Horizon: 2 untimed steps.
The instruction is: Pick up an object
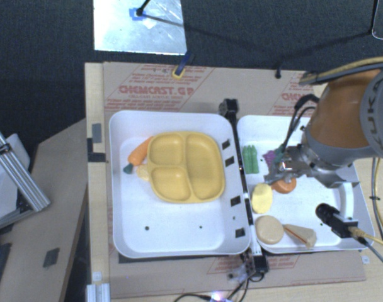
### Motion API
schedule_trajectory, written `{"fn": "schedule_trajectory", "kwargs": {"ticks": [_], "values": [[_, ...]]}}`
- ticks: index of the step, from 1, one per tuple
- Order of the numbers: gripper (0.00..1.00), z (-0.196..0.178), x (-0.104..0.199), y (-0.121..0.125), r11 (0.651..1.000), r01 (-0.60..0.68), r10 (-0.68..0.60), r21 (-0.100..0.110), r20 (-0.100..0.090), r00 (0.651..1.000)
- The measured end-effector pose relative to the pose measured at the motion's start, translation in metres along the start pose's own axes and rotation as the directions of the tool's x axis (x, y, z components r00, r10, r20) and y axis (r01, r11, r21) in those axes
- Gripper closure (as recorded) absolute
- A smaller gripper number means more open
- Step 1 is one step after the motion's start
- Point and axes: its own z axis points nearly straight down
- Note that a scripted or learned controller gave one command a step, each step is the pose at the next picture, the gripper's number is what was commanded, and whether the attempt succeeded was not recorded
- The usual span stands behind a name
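The surface (147, 83) fills the middle of the frame and carries two white bins. The left bin (125, 231) holds one yellow divided plate (182, 167), with one toy carrot (139, 151) tucked against the plate's upper left edge.

The right bin (267, 123) holds the loose pieces, five by my count: one green piece (249, 158) near its left wall, one orange round piece (283, 185) at its centre, one pale yellow piece (262, 198) below that, one tan round piece (269, 229) near the lower edge, and one tan wedge (302, 234) beside it to the right.

The arm (352, 115) comes in from the right of the frame, and its hand (281, 165) hangs over the centre of the right bin. How wide the hand stands I cannot tell from this angle.

The orange piece lies just below the hand, partly covered by it, and looks the likeliest target. Being round, it has no long axis to line up with. Nothing can be made out in the hand's grip.
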Motion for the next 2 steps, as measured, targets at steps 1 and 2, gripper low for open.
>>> {"fn": "schedule_trajectory", "kwargs": {"ticks": [1,2], "values": [[1.0,-0.008,0.005,0.011,1.0,0.004,-0.004,-0.002,0.0,1.0],[1.0,-0.017,-0.006,0.01,1.0,0.0,0.0,-0.003,0.0,1.0]]}}
